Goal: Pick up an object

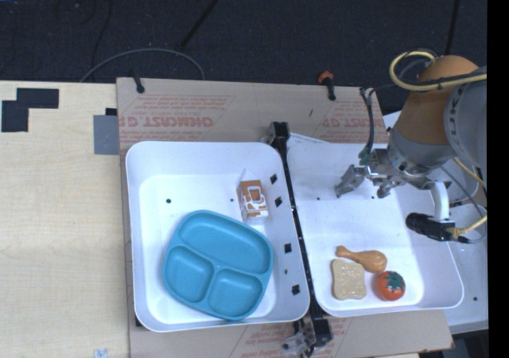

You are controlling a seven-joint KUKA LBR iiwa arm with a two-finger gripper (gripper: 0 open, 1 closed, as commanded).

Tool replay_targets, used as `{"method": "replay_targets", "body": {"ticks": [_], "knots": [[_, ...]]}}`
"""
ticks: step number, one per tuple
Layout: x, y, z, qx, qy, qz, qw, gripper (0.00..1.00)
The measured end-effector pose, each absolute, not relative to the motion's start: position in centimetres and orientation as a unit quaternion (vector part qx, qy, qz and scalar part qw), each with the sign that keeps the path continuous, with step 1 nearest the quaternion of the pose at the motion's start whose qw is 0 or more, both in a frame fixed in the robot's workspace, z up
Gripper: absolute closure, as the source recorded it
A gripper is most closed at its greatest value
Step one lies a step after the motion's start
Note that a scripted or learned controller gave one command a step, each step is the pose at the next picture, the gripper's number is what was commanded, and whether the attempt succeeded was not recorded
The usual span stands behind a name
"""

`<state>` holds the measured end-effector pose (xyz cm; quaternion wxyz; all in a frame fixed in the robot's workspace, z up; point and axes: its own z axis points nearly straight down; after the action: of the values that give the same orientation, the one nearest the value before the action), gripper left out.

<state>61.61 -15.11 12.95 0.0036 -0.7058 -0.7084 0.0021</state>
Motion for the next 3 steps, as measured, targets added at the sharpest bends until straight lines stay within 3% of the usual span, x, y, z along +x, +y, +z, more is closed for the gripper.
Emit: {"method": "replay_targets", "body": {"ticks": [1,2,3], "knots": [[61.5,-15.0,8.5,-0.707,-0.707,0.0017,0.003,0.00],[61.6,-15.1,9.8,-0.707,-0.707,0.0011,0.002,1.00],[61.5,-15.2,14.0,-0.708,-0.706,-0.0003,-0.001,1.00]]}}
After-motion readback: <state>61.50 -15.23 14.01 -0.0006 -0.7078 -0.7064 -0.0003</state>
